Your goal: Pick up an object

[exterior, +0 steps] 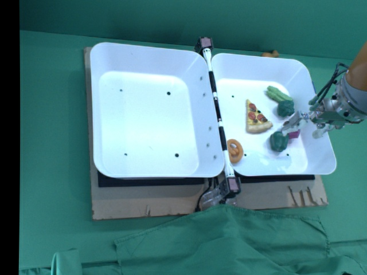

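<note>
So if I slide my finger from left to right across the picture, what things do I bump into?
Left bin → black-and-white divider bar → pretzel → pizza slice → gripper. The green toys sit too close together left to right to order.

From my remote seat I see the arm coming in from the right edge of the view, its orange band at the top corner and the grey wrist below it angled down and to the left. The gripper points leftward, its two thin fingers spread apart, with nothing visibly clamped between them.
</note>
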Available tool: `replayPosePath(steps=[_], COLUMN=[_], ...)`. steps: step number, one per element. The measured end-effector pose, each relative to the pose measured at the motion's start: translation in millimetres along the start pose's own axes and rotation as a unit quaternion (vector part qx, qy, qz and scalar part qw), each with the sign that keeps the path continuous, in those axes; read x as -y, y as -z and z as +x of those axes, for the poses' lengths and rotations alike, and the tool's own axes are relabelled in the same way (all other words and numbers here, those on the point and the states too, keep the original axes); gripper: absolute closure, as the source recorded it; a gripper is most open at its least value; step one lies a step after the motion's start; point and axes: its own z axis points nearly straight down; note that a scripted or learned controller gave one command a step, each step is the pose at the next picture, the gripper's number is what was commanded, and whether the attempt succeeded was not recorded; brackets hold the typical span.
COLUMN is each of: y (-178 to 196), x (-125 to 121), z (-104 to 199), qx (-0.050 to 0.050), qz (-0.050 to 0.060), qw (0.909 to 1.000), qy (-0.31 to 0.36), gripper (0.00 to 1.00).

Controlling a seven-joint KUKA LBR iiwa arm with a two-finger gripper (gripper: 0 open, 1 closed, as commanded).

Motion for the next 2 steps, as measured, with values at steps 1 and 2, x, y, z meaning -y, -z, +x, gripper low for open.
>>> replayPosePath(steps=[1, 2], y=[-90.3, -110.1], x=[-48.6, -84.3], z=[-16.1, -13.8], qx=[-0.001, 0.002], qz=[0.004, -0.004], qw=[1.0, 1.0], qy=[0.0, 0.0], gripper=[0.0, 0.0])
